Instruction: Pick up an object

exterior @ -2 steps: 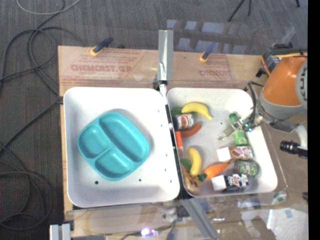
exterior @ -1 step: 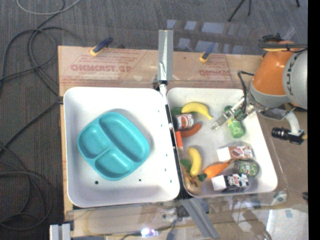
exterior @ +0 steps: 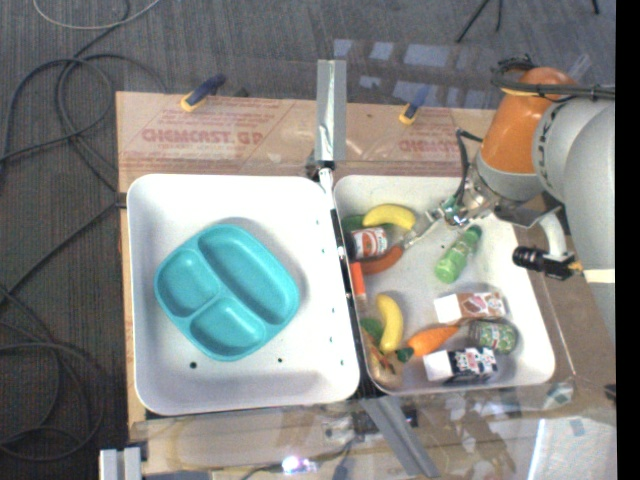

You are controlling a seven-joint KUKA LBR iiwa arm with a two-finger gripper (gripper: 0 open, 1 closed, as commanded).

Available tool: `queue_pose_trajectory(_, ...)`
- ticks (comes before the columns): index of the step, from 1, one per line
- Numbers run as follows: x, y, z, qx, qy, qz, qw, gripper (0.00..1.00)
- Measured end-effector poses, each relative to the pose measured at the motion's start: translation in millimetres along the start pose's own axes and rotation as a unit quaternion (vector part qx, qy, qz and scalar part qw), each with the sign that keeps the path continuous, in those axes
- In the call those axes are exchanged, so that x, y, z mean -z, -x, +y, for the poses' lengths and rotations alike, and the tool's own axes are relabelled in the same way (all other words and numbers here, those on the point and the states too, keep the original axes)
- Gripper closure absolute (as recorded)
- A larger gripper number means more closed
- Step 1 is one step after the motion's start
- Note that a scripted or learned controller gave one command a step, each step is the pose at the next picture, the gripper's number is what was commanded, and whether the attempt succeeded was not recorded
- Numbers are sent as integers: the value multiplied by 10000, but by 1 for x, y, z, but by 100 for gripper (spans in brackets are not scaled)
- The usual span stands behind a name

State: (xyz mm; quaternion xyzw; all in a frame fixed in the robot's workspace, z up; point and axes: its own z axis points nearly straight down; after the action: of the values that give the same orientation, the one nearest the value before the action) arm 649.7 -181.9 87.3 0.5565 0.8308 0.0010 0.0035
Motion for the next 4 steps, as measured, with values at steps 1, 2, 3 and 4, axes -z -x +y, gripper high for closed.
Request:
queue_pose_trajectory(1, -1, 10, 17, -618, -48, 34, 9981, 0)
queue_pose_trajectory(2, -1, -15, 21, -1641, -135, -15, 9863, 0)
queue_pose_trajectory(3, 1, -62, 2, -2312, 1, -29, 9729, 0)
queue_pose_trajectory(4, 10, -61, 3, -2305, 6, -30, 9731, 100)
